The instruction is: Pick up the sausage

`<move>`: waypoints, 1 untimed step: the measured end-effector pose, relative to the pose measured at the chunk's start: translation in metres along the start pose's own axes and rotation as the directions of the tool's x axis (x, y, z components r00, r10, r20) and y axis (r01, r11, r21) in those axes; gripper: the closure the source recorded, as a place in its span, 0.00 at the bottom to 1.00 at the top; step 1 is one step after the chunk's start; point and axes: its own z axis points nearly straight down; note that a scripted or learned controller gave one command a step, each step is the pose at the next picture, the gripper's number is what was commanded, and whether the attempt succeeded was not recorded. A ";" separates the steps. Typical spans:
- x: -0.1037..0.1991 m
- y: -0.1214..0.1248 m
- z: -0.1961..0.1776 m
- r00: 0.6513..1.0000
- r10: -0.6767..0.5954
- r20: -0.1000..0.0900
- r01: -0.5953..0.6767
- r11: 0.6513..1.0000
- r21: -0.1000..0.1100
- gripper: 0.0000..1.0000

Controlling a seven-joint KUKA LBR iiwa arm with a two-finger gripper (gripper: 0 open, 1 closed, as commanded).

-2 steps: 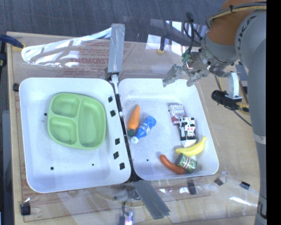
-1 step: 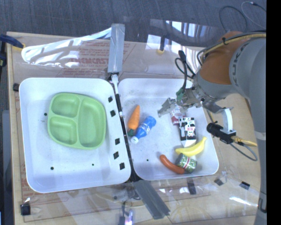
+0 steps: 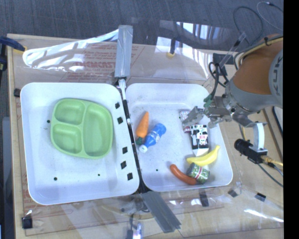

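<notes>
1. The sausage (image 3: pixel 182 174) lies in the right bin (image 3: pixel 164 96), near the bin's front wall. It is reddish-brown and lies at a slant.
2. A small green can (image 3: pixel 199 173) touches the sausage's right end.
3. A banana (image 3: pixel 205 157) lies just above the can, curving up toward the right.
4. A small black, white and red packet (image 3: pixel 200 135) lies just above the banana's left end.
5. A carrot (image 3: pixel 142 125) lies near the bin's left wall. A blue bottle (image 3: pixel 153 136) lies just beside it on the right.
6. My pincer (image 3: pixel 193 117) hangs over the upper right part of the right bin, above the packet and well apart from the sausage. Its fingers stand spread, with nothing between them.
7. My arm enters from the right, with the orange band (image 3: pixel 261 69) above the wrist.
8. The left bin (image 3: pixel 35 183) holds a green divided plate (image 3: pixel 82 128) with three compartments.
</notes>
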 end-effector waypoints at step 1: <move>0.000 -0.055 0.130 0.969 -0.246 -0.002 0.246 0.969 0.001 0.00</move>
